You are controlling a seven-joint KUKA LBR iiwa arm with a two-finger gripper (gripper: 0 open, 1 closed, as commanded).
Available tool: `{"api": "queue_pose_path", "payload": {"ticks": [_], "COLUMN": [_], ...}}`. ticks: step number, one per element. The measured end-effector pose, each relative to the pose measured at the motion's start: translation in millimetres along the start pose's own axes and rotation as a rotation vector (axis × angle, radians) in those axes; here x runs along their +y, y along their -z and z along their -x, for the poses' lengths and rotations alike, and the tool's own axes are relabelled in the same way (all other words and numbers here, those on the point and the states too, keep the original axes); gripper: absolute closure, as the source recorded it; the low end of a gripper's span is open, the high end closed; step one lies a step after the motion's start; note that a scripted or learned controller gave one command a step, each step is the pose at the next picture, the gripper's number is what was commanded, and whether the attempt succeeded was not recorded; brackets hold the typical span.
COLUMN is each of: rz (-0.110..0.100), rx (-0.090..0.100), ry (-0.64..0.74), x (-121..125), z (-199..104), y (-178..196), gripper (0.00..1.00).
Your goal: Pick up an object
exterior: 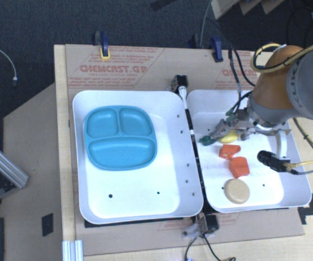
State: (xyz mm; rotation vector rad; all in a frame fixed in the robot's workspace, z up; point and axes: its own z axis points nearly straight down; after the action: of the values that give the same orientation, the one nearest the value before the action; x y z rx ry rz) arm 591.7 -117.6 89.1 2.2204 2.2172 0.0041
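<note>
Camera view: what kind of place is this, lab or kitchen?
Likely a robotics lab bench, not a kitchen: two white bins clamped to a board, toy-like food pieces in the right one, loose cables, and the arm reaching in.

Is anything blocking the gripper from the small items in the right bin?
Nothing visible does. The gripper is low in the right bin beside the yellow piece; the orange blocks and tan disc lie uncovered.

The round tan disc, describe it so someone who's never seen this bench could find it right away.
Start at the right-hand white bin, the one the arm reaches into. Go to its near edge, below the two orange blocks. The tan disc lies there, the only round, pale beige piece among them.
</note>
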Motion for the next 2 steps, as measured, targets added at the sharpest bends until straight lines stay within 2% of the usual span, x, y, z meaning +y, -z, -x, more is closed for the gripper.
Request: {"api": "queue_pose_path", "payload": {"ticks": [1, 2], "rz": [0.005, -0.001], "rx": [-0.003, 0.0], "ry": [0.0, 0.003], "x": [1.1, 6.5], "z": [0.8, -7.6], "y": [12.0, 69.2], "gripper": [1.0, 1.0]}}
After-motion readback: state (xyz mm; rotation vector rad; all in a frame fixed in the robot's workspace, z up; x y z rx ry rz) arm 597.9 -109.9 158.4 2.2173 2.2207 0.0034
